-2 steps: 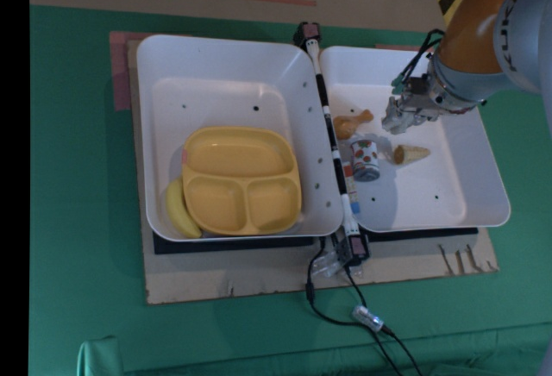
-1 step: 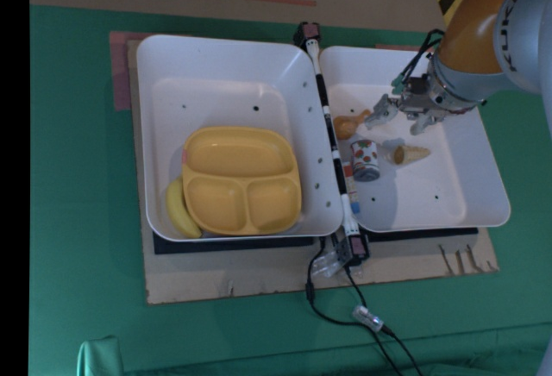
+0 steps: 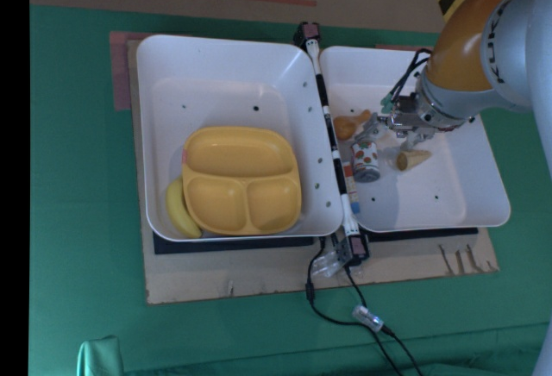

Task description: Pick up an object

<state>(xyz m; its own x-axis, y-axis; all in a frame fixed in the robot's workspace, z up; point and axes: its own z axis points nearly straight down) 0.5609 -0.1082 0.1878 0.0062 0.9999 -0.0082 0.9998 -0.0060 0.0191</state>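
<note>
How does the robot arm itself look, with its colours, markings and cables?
The arm is a thick, rounded, light grey tube. An orange band wraps it above the wrist, and dark letters run along the grey part beside the band. The gripper at its end is a small piece of grey and silver metal. Thin black cables loop from the wrist to the gripper.

A single fixed camera looks down from above the bench at a slant, far enough back to take in both bins whole. The left bin (image 3: 226,141) sits left of centre and the right bin (image 3: 414,150) beside it. Green bench cover runs along the near edge, brown floor along the far edge. The arm (image 3: 492,42) enters from the upper right.
</note>
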